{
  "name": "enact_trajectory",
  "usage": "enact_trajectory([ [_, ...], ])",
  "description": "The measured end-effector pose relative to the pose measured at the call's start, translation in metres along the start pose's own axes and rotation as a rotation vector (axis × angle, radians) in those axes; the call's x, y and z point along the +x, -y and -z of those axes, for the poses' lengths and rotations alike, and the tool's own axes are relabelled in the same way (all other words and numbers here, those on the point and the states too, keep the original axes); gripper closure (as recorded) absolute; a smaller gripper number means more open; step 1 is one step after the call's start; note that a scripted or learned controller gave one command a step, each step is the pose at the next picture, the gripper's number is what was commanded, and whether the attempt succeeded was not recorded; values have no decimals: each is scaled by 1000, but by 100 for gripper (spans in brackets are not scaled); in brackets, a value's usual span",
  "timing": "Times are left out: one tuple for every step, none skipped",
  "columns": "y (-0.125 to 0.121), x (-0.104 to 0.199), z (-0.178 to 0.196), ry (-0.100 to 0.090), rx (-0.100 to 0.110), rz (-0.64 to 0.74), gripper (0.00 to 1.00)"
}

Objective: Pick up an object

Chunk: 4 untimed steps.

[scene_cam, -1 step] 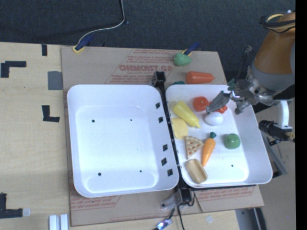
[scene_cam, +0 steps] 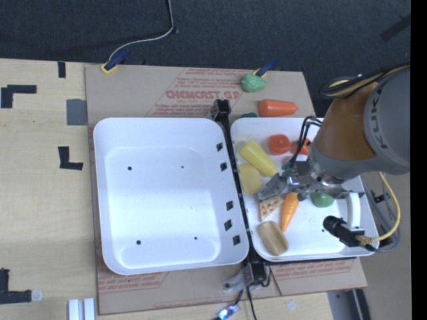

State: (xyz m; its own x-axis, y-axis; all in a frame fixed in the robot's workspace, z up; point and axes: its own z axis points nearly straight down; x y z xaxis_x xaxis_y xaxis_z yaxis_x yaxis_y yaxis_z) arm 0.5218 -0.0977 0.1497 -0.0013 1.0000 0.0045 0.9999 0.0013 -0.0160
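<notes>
The pincer (scene_cam: 275,187) hangs low in the right bin (scene_cam: 313,244), close to the divider between the bins, with crowded toys on every side; the open room lies to its left, across the divider, in the left bin (scene_cam: 160,192). Whether the pincer is wide or narrow I cannot tell: its tips blur into the clutter. Just above it lies a yellow corn-like piece (scene_cam: 257,157), pale and oblong. Just right of it an orange carrot (scene_cam: 289,209) slants downward. Below it sit a cracker (scene_cam: 267,209) and a tan bread piece (scene_cam: 273,237). A red tomato (scene_cam: 279,143) lies above. A green toy (scene_cam: 323,197) is partly hidden under the wrist.
</notes>
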Motion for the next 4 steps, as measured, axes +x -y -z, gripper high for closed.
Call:
enact_trajectory([
  [-10, 5, -47, 3, -30, 3, 0],
  [-10, 4, -39, 6, -33, 3, 100],
  [-10, 4, -40, 6, -32, 2, 0],
  [-57, 0, -66, 4, -16, 1, 0],
])
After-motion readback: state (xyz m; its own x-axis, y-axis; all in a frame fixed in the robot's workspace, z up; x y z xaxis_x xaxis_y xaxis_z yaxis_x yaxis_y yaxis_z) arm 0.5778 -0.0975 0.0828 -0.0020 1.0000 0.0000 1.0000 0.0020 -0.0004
